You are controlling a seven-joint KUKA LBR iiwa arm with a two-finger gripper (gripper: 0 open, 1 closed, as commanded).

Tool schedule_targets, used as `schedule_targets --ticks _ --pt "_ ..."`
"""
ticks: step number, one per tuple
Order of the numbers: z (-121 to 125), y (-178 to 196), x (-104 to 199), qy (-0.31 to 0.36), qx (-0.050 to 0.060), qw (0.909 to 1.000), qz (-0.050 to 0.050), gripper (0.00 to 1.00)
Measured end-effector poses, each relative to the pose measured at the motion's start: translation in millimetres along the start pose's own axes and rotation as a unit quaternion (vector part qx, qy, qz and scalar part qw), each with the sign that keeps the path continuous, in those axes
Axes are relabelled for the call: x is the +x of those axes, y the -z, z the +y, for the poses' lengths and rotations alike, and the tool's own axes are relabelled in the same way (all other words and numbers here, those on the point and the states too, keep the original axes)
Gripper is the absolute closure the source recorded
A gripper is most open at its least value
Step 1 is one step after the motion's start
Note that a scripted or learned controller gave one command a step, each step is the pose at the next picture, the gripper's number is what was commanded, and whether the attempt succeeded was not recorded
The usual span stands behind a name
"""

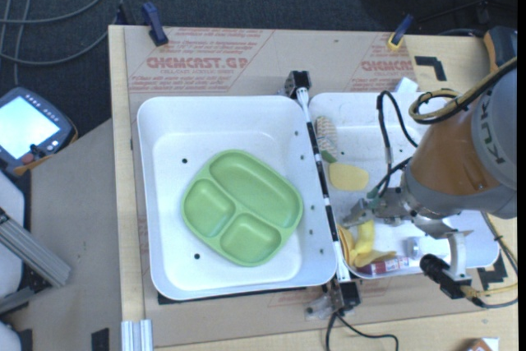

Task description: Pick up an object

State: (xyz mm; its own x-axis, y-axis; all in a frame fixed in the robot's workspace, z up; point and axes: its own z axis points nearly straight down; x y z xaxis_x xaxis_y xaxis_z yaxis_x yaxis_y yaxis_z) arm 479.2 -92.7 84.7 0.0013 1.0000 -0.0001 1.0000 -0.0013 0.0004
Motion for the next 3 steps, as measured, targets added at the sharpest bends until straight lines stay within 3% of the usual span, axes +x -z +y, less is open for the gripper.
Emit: schedule_targets --ticks 1,2,3 --pt "17 49 -86 0.000 0.000 1.0000 -0.001 0.00" --pt "4 38 -29 0.001 0.001 1.0000 0.001 0.00" --pt "0 0 -5 0.001 0.000 1.0000 0.000 0.00"
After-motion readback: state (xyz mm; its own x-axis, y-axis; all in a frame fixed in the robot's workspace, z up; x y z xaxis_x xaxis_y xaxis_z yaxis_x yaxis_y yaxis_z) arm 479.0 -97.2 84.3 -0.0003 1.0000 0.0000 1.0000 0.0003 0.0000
